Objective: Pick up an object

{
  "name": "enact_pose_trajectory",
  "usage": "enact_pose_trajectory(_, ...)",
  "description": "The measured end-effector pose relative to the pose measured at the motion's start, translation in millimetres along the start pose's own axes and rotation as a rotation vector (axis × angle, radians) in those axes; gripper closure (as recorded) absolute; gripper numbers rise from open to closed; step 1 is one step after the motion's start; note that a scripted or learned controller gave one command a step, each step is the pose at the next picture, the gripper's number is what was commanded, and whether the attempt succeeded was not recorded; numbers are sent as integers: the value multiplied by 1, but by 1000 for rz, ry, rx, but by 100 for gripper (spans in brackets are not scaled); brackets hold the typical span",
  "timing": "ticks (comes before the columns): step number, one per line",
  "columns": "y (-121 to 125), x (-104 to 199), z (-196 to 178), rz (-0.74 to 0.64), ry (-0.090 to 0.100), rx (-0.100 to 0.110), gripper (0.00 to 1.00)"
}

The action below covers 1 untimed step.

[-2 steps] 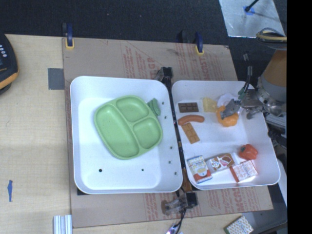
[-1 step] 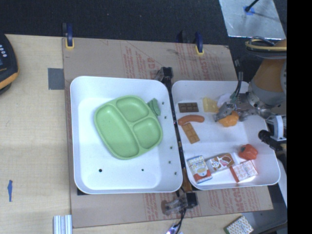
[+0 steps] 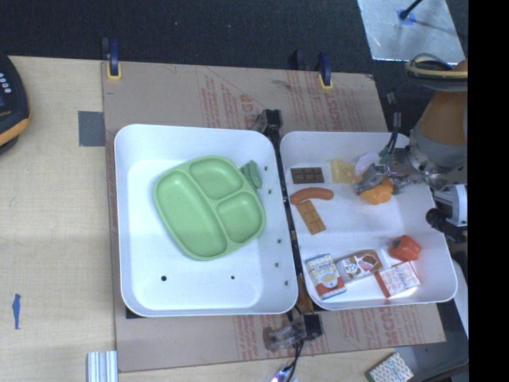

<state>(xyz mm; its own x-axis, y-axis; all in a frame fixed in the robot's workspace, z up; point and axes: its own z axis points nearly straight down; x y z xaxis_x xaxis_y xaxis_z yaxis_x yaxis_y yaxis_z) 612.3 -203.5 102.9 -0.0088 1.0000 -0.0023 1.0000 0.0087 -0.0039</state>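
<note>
Camera view from above gives us two white bins side by side on a brown cardboard sheet. Nearest us in the right bin [image 3: 445,293] we count three small printed packets: one with a blue edge [image 3: 324,275], a brown middle one [image 3: 359,264], and a red-and-white one [image 3: 398,278]. Just beyond sits one red toy fruit [image 3: 406,247]. Further back lie a tan strip [image 3: 311,216], an orange sausage [image 3: 312,195], a dark chocolate bar [image 3: 307,175] and a pale yellow piece [image 3: 343,170]. The gripper [image 3: 376,183] sits low at the bin's far right, fingers pinching an orange object [image 3: 378,193]. The left bin [image 3: 135,293] holds one green three-compartment plate [image 3: 210,206] with a small green piece [image 3: 252,173] touching its far edge. Two clamps, blue [image 3: 324,68] and yellow-tipped [image 3: 113,59], pin the cardboard's far edge to a wooden bench [image 3: 48,237]; dark carpet lies beyond.
</note>
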Motion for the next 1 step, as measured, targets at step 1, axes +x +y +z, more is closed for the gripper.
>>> enact_pose_trajectory(1,35,112,-62,-8,5,-9,100)
